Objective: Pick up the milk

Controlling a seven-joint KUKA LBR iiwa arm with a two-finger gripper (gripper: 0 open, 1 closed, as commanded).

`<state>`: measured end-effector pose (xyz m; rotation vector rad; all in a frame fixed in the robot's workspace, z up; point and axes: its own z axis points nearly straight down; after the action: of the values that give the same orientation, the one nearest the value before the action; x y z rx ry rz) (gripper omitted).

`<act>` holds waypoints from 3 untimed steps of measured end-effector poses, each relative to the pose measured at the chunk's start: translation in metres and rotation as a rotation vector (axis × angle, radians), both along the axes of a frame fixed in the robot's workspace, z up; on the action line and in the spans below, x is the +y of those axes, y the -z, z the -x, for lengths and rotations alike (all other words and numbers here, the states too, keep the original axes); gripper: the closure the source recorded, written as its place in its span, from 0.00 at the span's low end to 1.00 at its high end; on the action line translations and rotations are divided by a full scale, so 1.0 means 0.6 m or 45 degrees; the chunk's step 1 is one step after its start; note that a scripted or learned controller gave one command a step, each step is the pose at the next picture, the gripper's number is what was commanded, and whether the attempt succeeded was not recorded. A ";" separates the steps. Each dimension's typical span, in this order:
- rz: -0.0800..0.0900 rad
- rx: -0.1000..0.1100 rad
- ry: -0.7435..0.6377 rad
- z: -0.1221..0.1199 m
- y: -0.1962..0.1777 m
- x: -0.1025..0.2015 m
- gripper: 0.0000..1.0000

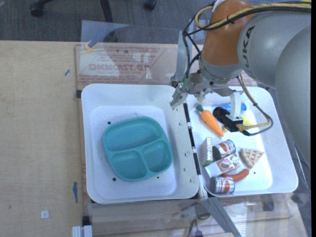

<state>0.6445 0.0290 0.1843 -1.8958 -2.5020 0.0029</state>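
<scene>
A small white carton with red print (220,165), which I take for the milk, lies on its side in the right bin (281,147). It sits between two red-and-white cans (226,148) (222,185). My gripper (178,98) hangs over the far end of the divider between the two bins. It is well up and to the left of the carton and not touching it. Nothing shows in the gripper.
An orange carrot (211,123), a pizza slice (251,157), a red sausage (240,175) and a silver-green packet (207,150) share the right bin. A blue and yellow item (248,116) lies partly hidden by the wrist. A teal divided plate (137,147) fills the left bin (94,132).
</scene>
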 end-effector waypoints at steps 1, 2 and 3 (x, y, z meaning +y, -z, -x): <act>0.012 -0.014 -0.089 -0.024 0.031 0.054 0.00; 0.000 -0.001 -0.235 -0.022 0.035 0.090 0.00; 0.000 -0.001 -0.385 0.006 0.042 0.232 0.00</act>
<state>0.6407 0.1680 0.1591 -1.4978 -2.7598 0.0024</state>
